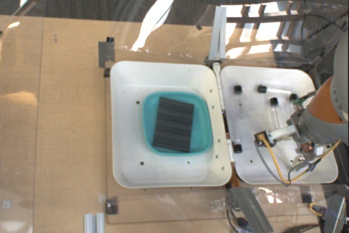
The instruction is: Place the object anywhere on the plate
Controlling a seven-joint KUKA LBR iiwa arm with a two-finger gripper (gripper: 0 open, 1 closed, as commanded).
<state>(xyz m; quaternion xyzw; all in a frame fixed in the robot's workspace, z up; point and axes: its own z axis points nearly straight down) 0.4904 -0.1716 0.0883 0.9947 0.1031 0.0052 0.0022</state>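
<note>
A dark grey ribbed rectangular block (174, 124) lies flat on the teal plate (203, 136), roughly in its middle, inside the left white bin (128, 161). My gripper (304, 151) hangs over the right side of the right bin (246, 169), well away from the plate and the block. The grey wrist and the orange band (330, 103) above it cover much of the gripper. Nothing shows in its grasp.
Several small black knobs (238, 89) are scattered in the right bin, most near its far edge and one (237, 147) by the left wall. A raised divider (221, 117) separates the two bins. A metal post (218, 30) stands behind them.
</note>
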